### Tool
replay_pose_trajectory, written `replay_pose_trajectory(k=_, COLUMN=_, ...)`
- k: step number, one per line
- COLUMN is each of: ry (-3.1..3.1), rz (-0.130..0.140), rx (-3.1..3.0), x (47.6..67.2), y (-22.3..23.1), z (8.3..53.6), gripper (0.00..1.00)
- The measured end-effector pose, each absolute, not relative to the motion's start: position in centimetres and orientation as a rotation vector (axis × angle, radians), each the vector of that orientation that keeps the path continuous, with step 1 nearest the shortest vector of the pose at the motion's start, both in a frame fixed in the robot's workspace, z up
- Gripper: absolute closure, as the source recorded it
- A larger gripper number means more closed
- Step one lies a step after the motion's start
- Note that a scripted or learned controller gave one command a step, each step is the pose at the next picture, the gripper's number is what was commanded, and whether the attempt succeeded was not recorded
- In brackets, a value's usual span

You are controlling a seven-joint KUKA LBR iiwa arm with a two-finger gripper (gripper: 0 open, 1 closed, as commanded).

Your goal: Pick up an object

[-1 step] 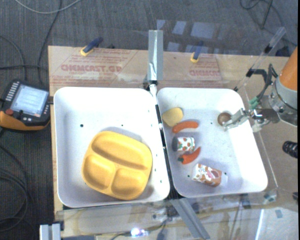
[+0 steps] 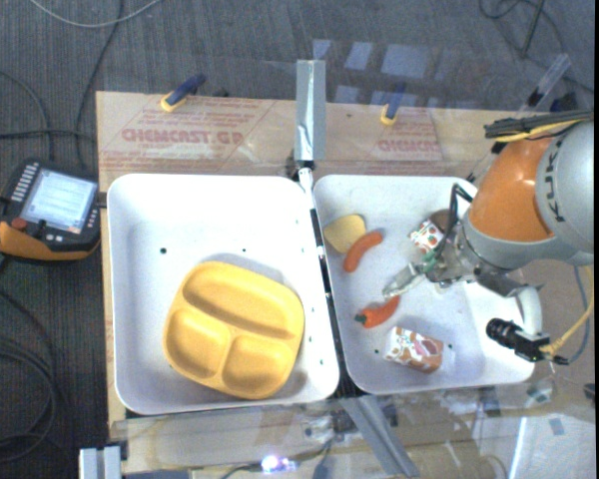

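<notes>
plainly, the right bin (image 2: 499, 367) holds several small play-food pieces, any of which would serve as the object. an orange carrot (image 2: 379, 313) lies near the bin's middle, toward its front edge; a red-orange sausage (image 2: 362, 250) sits closer to the back left corner beside a pale yellow wedge (image 2: 344, 231); a printed carton (image 2: 416, 349) lies on its side by the front edge, and a second small printed carton (image 2: 426, 236) stands further back. all look like light, hollow plastic or card: stiff enough to pinch, smooth enough to slip. the carrot and sausage are rounded and likely to roll or squirt out, so a hold across the narrow width at mid-length seems best. the front carton offers flat sides and is probably the easiest grip.

the arm reaches in from the bin's right edge, its orange band above the right half of the bin and the wrist angled down and leftward. the gripper (image 2: 407, 279) sits low between the back carton and the carrot, a thin finger pointing toward the carrot, close to it but seemingly apart. the jaws are too small and foreshortened here, so i cannot tell whether they are apart or together, and nothing shows between them.

the left bin (image 2: 140, 218) carries a yellow divided tray (image 2: 235, 329) toward its front right corner.
</notes>
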State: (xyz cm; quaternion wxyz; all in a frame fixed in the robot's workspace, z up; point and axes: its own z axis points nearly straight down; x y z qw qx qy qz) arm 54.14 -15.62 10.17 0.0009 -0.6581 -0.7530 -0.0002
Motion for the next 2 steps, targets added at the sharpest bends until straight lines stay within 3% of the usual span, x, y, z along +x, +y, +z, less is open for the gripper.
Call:
replay_pose_trajectory(k=1, ry=-2.335, rz=-0.007, rx=-2.116, x=57.7, y=-15.4, z=9.0, gripper=0.0)
replay_pose_trajectory(k=2, ry=-2.35, rz=-0.009, rx=-2.105, x=51.9, y=-10.9, z=9.1, gripper=0.0)
